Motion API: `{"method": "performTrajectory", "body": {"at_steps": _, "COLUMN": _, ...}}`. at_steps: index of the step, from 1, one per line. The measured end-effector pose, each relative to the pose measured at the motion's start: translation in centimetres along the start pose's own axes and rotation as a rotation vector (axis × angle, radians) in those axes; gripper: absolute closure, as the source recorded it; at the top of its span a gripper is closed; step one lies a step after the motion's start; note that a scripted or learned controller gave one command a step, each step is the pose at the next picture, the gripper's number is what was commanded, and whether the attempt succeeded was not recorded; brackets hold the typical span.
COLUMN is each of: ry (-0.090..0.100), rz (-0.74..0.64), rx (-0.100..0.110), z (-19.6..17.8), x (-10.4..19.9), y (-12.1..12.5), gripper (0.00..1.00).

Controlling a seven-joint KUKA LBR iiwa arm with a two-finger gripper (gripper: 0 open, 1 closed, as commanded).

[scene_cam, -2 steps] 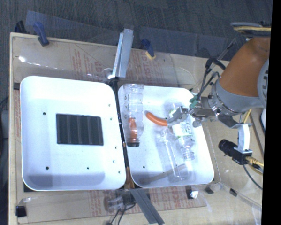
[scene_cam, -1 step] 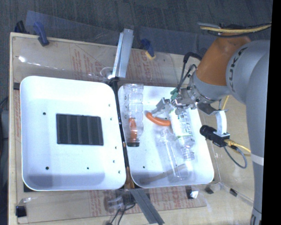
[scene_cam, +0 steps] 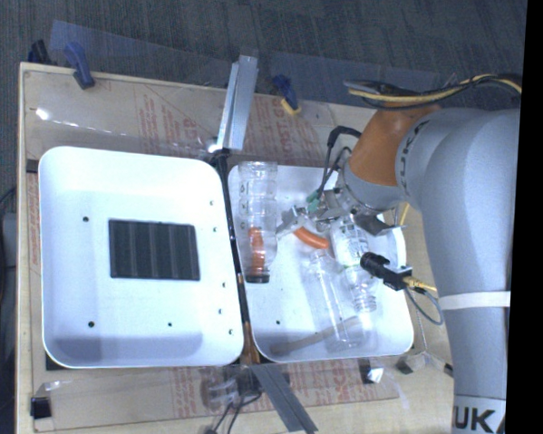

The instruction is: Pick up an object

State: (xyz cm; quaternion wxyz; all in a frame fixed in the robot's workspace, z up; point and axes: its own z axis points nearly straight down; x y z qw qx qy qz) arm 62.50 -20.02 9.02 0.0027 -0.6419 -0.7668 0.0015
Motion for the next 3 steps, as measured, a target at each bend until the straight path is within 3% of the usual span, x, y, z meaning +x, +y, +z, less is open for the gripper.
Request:
{"method": "performTrajectory", "body": {"at_steps": 1, "ry": -0.001, "rz": -0.005, "rx": 0.000, "z": -1.1, "x": 0.1, "y": 0.1, "gripper": 1.00}}
{"method": "performTrajectory", "body": {"at_steps": 2, "ry": -0.003, "rz": 0.058, "rx": -0.004, "z": -10.8, "x": 2.3, "y": -2.9, "gripper": 1.00}}
{"method": "performTrajectory", "body": {"at_steps": 3, "ry": -0.001, "rz": -0.218, "rx": -0.002, "z": -7.5, "x": 1.0, "y": -7.7, "gripper": 1.00}}
